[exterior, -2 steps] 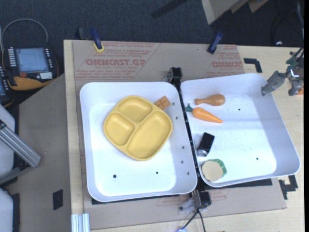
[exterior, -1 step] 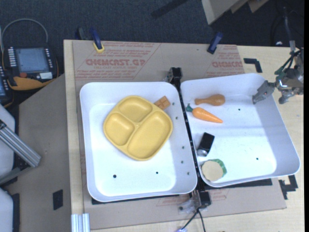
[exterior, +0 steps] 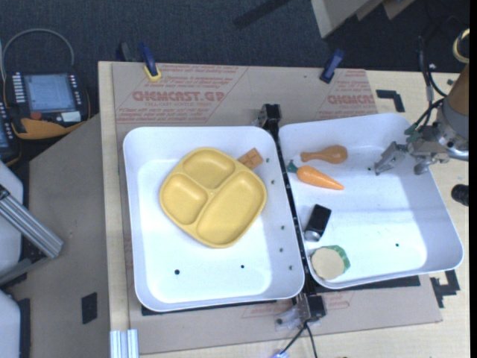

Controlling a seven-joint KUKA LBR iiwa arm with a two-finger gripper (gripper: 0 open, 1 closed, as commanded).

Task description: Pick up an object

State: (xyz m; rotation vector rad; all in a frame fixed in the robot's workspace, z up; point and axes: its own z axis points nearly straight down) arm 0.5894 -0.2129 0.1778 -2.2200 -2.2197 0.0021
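My gripper (exterior: 403, 165) hangs over the far right part of the right bin (exterior: 428, 239), its two grey fingers spread open with nothing between them. Left of it in that bin lie a tan drumstick-shaped toy (exterior: 326, 154) and an orange carrot (exterior: 320, 177). Nearer the front sit a small black block (exterior: 318, 221) and a round beige disc with a green rim (exterior: 329, 262). The left bin (exterior: 149, 259) holds a yellow divided plate (exterior: 212, 196) with a small brown block (exterior: 250, 158) at its far edge.
A black divider with clamps (exterior: 270, 115) runs between the two bins. The bins rest on a cardboard sheet (exterior: 223, 88) held by blue clips. A teach pendant (exterior: 46, 95) lies off the bench at the left.
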